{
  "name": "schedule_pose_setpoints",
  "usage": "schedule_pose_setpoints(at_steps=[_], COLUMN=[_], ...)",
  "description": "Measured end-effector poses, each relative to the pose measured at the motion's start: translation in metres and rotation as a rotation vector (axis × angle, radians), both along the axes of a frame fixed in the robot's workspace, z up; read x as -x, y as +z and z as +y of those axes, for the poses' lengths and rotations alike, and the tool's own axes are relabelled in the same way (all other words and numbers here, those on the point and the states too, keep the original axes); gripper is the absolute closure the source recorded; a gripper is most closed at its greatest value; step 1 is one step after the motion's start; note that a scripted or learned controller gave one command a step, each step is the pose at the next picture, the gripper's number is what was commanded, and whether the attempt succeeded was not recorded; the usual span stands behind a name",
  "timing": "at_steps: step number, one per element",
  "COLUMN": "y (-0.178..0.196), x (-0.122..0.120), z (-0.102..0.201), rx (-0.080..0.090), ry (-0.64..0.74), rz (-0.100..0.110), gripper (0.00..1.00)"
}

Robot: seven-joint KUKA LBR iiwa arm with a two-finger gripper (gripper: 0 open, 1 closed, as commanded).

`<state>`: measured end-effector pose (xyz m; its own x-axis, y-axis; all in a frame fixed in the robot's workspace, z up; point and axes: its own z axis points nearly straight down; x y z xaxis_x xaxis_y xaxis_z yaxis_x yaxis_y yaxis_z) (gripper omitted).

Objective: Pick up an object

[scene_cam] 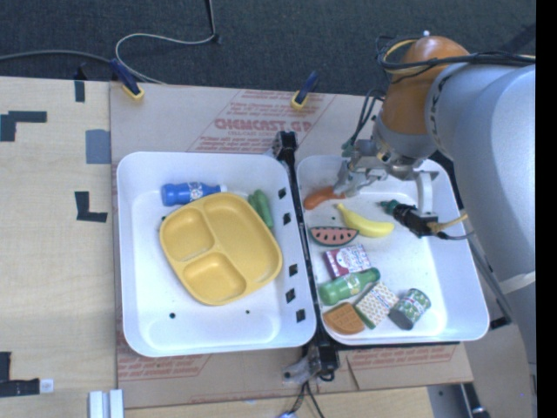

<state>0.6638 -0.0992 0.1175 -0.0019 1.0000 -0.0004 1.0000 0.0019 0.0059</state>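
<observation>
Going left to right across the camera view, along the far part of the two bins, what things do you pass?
Blue bottle → green item beside the yellow tray → orange carrot-like toy → gripper → banana.

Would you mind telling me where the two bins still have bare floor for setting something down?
Left bin: a bare strip along the near edge, below the yellow tray. Right bin: open floor right of the banana and above the small can. It is crowded along the right bin's left side, from the watermelon slice down to the green bottle.
</observation>
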Motion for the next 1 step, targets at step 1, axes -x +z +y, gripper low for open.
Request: schedule_pose_setpoints(at_steps=[1], y=[-0.0002], x=[0.0001], z=[0.0000], rx=[0.000], ry=[0.000], rz=[0.000], gripper=[0.00])
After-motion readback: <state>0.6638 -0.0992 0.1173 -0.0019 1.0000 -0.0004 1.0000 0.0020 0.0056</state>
